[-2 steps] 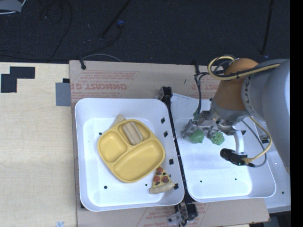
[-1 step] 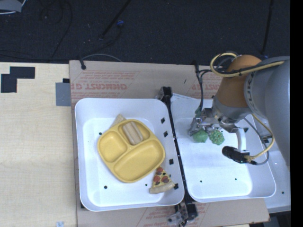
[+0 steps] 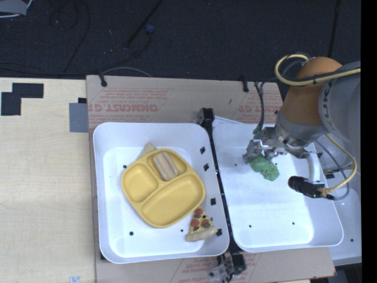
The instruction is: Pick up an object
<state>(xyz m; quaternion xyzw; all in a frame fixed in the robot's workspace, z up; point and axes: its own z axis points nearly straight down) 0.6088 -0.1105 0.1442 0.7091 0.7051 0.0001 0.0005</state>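
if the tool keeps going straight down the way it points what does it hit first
Most likely the green toy right under the tool, lying in the right bin. Depth is hard to judge from above.

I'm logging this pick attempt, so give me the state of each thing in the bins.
Green toy: in right bin, at the pincer tip.
Yellow divided plate: upright in left bin.
Hot dog: lying in a plate compartment.
Pizza slice: flat beside plate.
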